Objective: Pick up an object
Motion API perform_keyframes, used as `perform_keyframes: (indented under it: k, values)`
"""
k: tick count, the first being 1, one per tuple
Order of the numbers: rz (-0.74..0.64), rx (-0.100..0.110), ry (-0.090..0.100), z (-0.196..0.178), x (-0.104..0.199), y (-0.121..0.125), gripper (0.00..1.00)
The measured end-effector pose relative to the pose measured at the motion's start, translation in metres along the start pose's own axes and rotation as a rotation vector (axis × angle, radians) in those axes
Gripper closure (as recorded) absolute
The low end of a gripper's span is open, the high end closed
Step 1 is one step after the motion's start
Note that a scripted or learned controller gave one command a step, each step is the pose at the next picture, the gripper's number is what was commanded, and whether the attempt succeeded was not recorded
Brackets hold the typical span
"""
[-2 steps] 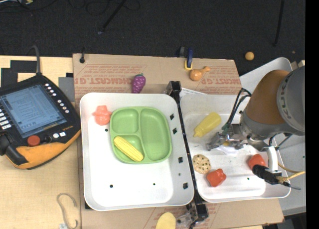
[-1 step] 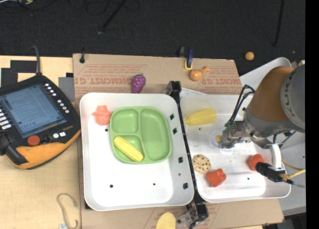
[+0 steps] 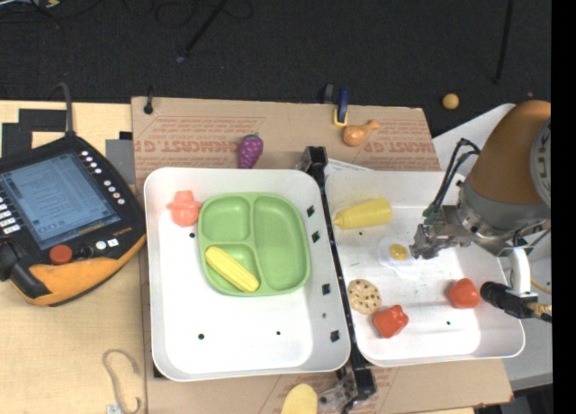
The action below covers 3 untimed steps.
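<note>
Grey end effector [image 3: 426, 247] hovers beside the small yellow piece [image 3: 399, 251] in the right bin [image 3: 504, 345]; grip state unclear.

Robotics lab bench.
KUKA arm [image 3: 508, 165], teach pendant [image 3: 63, 214], white bins [image 3: 180, 349] on cardboard [image 3: 279, 133], plastic toy food.

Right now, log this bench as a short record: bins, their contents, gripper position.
left bin: green divided plate holding a yellow corn cob; pink toy beside the plate
right bin: yellow bottle, small yellow piece, cookie, two red pieces
gripper: low over the right bin, beside the small yellow piece; finger state unclear
outside bins: purple grapes, orange toy, pendant
</note>
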<state>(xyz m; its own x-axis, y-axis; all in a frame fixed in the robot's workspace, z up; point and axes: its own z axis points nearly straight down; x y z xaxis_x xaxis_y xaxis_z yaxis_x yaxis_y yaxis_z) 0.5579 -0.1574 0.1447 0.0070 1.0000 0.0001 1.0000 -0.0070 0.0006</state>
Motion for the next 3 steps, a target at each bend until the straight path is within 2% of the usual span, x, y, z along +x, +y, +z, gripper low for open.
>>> perform_keyframes:
  k: [2,3]
  values:
    - [-0.006,-0.002,0.000,-0.085,-0.007,0.001,1.00]
    - [-0.010,0.005,0.003,-0.073,0.044,-0.006,1.00]
